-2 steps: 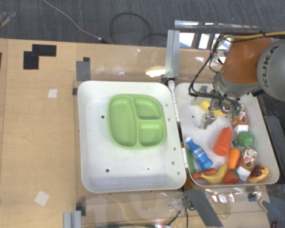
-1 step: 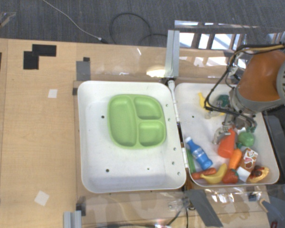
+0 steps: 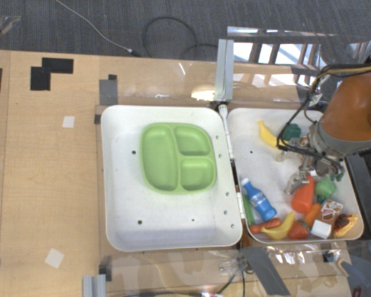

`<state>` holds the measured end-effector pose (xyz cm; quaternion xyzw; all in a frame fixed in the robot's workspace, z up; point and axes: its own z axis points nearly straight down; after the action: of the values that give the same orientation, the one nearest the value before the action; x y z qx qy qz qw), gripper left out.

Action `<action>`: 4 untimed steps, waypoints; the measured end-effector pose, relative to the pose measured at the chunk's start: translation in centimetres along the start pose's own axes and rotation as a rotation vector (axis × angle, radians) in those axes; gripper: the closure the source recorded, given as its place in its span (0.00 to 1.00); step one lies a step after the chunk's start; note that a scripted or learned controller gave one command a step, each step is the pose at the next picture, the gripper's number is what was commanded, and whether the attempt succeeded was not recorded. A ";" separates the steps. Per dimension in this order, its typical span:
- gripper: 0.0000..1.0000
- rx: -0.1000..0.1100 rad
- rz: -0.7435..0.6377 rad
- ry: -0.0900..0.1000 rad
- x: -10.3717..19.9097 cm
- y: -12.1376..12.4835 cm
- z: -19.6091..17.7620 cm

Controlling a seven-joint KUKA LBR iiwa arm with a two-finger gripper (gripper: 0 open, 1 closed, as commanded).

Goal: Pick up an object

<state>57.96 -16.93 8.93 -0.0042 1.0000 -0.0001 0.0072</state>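
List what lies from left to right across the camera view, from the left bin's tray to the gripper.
Green divided tray → blue bottle → yellow banana at the back → gripper, over the orange toy.

Robotics lab. Wooden bench (image 3: 43, 184) bearing two white bins (image 3: 120, 228); black marker patches (image 3: 52, 70) left of bins; loose cables (image 3: 167, 33) on grey carpet (image 3: 173, 5) beyond.
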 end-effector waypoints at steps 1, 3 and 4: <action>0.00 0.000 0.118 0.023 -8.8 -3.7 0.5; 0.00 -0.001 0.076 0.002 -4.2 2.7 0.1; 0.00 0.002 0.071 0.002 -4.9 -0.1 0.2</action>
<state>62.89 -16.99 8.82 0.0313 0.9995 -0.0009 0.0062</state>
